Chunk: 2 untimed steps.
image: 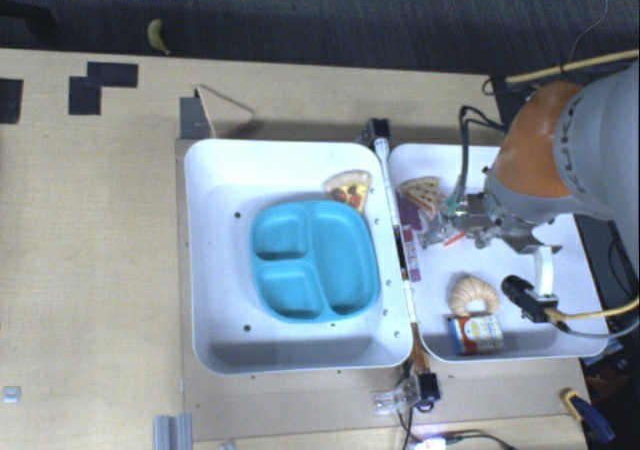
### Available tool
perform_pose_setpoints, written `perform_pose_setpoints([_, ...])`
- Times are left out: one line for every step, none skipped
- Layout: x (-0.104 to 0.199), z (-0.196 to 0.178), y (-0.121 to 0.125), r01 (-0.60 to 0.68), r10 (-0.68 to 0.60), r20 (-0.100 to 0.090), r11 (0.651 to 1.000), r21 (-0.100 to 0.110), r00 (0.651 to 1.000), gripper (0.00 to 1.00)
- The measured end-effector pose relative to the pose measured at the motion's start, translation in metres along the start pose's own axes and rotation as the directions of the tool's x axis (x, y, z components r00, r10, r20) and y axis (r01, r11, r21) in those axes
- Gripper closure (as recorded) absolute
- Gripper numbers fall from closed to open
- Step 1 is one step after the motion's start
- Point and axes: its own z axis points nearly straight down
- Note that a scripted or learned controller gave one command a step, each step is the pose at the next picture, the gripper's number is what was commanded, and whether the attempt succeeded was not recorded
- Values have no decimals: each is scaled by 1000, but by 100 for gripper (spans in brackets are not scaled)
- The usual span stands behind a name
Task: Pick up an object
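Observation:
In the right bin (575, 268), my gripper (440, 230) hangs low over the left part, just below a brown and white sandwich-like wedge (420, 193) that lies at the bin's upper left. A tan croissant (472, 291) lies below the gripper, apart from it. Against the front wall lies a small can (476, 334) with a blue and red label. The grey arm with its orange band (535, 153) covers the upper right of this bin.
The left bin (215, 238) holds a blue divided plate (313, 260) at its middle and a pizza slice (349, 188) near its upper right corner. A black and white divider strip (392, 200) runs between the bins. Cables lie at the right bin's lower right.

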Motion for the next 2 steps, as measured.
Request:
perform_pose_setpoints([-4,22,-46,-10,10,0,1000,6,1000,0])
perform_pose_setpoints([-4,10,-44,-8,8,1,1000,1,1000,100])
